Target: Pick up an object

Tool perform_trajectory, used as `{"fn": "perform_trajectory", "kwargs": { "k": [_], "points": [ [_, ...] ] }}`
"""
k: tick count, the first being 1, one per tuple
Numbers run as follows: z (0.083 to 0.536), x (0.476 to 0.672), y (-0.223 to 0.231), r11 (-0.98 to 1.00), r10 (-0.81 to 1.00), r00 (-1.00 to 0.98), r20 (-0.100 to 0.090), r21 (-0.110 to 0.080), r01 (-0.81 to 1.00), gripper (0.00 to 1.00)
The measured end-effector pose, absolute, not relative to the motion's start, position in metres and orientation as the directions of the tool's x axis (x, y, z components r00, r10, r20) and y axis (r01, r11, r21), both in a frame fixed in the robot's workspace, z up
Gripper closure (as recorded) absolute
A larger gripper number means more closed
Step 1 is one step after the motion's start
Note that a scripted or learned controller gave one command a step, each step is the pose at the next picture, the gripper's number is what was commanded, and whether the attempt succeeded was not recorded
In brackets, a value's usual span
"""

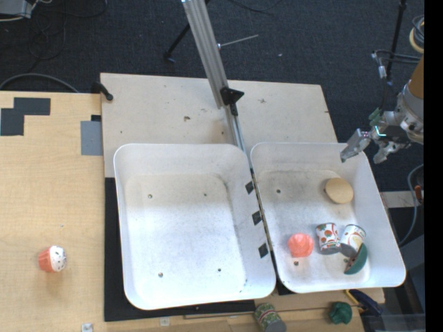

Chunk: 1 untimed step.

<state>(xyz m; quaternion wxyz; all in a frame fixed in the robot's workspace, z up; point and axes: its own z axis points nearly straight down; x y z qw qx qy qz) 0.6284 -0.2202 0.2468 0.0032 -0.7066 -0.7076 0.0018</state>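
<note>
The right bin [297, 158] holds a tan round object [339, 190], a pink-red ball [300, 245], a small red and white can [327, 237], a second small can [352, 238] and a dark green curved piece [357, 261]. My gripper [368, 148] hangs at the bin's far right corner, above and to the right of the tan object. Its two fingers [351, 146] stand apart with nothing between them. The arm comes in from the right edge.
The left bin [138, 159] sits beside the right one, with a metal rail [208, 43] running up from between them. A red and white toy [52, 259] lies on the wooden table at left. A can [266, 315] and a green object [339, 312] lie below the bins.
</note>
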Motion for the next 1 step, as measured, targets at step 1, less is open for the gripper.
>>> {"fn": "perform_trajectory", "kwargs": {
  "k": [1],
  "points": [
    [0.2497, 0.6294, -0.2197, 0.004, 1.000, -0.004, 0.001, -0.003, 1.000, 0.00]
  ]
}}
